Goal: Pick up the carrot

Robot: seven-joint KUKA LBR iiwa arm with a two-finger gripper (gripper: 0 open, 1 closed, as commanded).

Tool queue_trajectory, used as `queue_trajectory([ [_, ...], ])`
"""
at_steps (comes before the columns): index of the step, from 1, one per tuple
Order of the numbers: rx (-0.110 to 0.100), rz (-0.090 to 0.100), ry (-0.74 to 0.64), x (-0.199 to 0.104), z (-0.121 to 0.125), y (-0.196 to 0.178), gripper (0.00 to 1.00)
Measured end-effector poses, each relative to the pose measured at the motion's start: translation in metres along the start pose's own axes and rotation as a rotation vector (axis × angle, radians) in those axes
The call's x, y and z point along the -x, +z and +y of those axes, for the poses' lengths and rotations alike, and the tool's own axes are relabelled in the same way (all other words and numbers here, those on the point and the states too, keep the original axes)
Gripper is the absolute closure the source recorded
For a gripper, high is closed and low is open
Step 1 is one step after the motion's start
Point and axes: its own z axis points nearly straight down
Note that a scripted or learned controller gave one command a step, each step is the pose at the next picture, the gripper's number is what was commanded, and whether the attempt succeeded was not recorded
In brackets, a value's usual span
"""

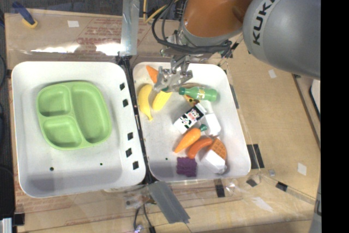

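The carrot (187,139) is orange with a green tip and lies slanted in the lower middle of the right bin (235,133). A darker orange piece presses against its right side. My gripper (173,78) hangs over the upper part of that bin, above the top end of a yellow banana (162,100). It is well above and to the left of the carrot. Its metal fingers stand open with nothing between them.
The right bin also holds a second banana (144,102), an orange wedge (152,73), a green bottle (199,94), a black-and-white carton (190,116), a purple cube (186,166) and white blocks. A green divided tray (73,114) lies in the left bin (32,172).
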Motion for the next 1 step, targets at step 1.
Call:
queue_trajectory([
  [1, -0.005, -0.002, -0.002, 0.0012, -0.0014, -0.0128, 1.0],
])
